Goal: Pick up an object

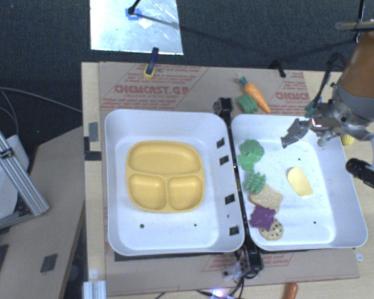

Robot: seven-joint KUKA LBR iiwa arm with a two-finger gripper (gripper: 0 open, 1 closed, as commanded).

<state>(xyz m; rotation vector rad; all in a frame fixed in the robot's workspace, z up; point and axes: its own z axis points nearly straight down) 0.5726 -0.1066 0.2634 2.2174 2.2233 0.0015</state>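
Right bin (336, 223) holds toy food: a yellow piece (300, 182) near its centre; green pieces (251, 151), a tan slice (266, 197), a purple piece (262, 217) and a cookie (272, 230) crowded along the 9 o'clock wall. A carrot (257, 94) lies outside at 12.

Yellow piece is the likeliest target: lying alone, probably light, hard, smooth plastic, apt to slip. Best pinched across its narrow width.

Gripper (306, 130) hangs over the bin's 12 o'clock end, up from the yellow piece, apart from it. Fingers look spread, nothing between them, touching nothing.

Left bin (115, 167) carries a yellow divided plate (166, 174).
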